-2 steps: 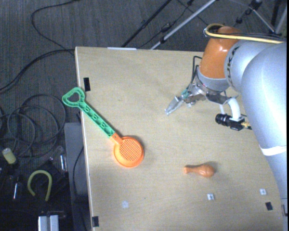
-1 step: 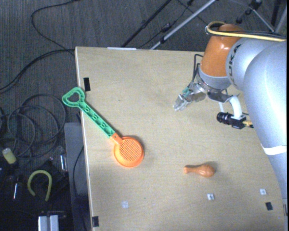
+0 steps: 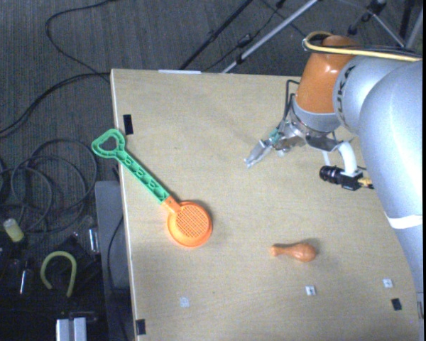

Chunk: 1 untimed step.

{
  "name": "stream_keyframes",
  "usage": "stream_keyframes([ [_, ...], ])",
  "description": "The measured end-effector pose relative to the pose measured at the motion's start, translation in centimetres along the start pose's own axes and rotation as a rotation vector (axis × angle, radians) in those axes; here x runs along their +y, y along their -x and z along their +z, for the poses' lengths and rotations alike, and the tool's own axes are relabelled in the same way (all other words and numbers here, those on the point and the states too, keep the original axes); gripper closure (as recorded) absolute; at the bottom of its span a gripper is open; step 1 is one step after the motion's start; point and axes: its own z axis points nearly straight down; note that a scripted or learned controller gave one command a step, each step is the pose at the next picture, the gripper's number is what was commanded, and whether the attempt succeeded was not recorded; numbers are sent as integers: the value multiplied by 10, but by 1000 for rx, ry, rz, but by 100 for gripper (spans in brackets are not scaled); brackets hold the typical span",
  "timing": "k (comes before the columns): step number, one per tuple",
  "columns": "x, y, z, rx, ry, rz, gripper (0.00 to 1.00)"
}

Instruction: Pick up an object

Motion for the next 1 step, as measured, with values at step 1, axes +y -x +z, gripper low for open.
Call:
stream_keyframes([
  [1,0,0,-9,-1,1,1,100],
])
